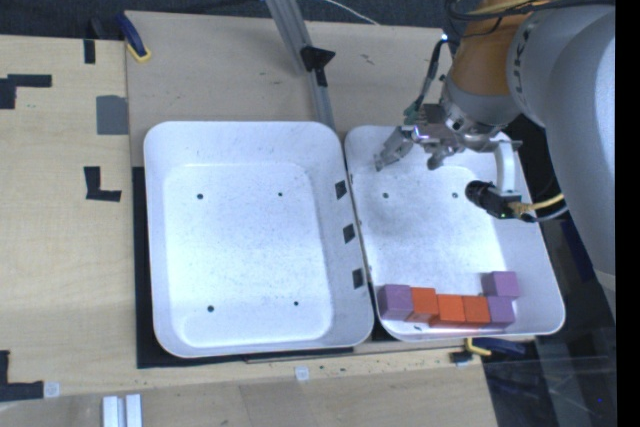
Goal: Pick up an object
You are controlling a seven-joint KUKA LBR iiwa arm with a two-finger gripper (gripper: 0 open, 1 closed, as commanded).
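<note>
Several small blocks lie in a row along the near wall of the right bin: a purple block at the left, orange blocks in the middle, and a purple block at the right end. My gripper hangs over the far end of the same bin, well away from the blocks. Its two fingers are spread apart with nothing between them.
The left bin lies beside the right one. A slanted metal pole rises behind the bins. The grey arm with its orange band fills the upper right. Black cable hangs near the right bin's rim.
</note>
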